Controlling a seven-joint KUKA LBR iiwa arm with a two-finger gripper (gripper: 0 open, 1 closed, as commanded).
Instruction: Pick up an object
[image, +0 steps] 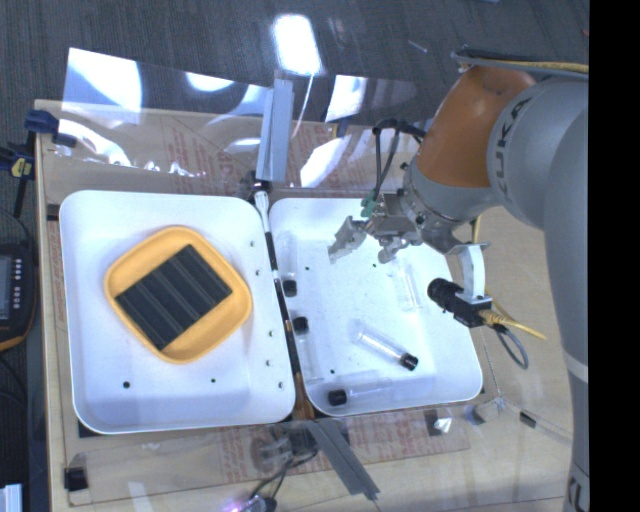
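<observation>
A yellow pad with a black ridged top (178, 291) lies in the left bin (90, 390). In the right bin (455, 375) a clear tube with a black cap (386, 351) lies near the front. A second capped clear tube (352, 385) rests along the front wall, and a third clear tube (405, 290) lies further back on the right. My gripper (367, 243) hangs over the back of the right bin, open, with nothing between its fingers. It is above and behind the tubes, apart from them.
Two small black pieces (288, 287) (298, 325) sit along the wall between the bins. A metal bar (274, 130) rises behind that wall. The grey arm with its orange band (480, 120) covers the right bin's back right corner. A yellow cable (510, 325) trails off right.
</observation>
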